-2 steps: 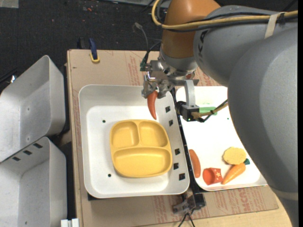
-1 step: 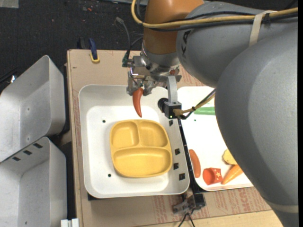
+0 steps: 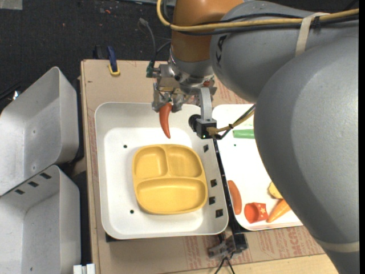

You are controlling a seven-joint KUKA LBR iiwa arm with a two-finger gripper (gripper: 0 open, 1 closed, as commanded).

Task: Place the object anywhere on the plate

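Note:
A yellow three-compartment plate (image 3: 169, 178) lies in the left white bin (image 3: 114, 170). My gripper (image 3: 166, 104) hangs over the bin's far side, just beyond the plate's far rim. It is shut on a red chili pepper (image 3: 165, 121), which dangles point-down from the fingers, its tip above the bin floor a little short of the plate.
The right bin (image 3: 239, 153) holds a green piece (image 3: 243, 133), a long orange-red piece (image 3: 234, 196), a red pepper chunk (image 3: 255, 211) and an orange carrot-like piece (image 3: 279, 209). The big grey arm covers most of the right side. Grey containers (image 3: 34, 124) stand at the left.

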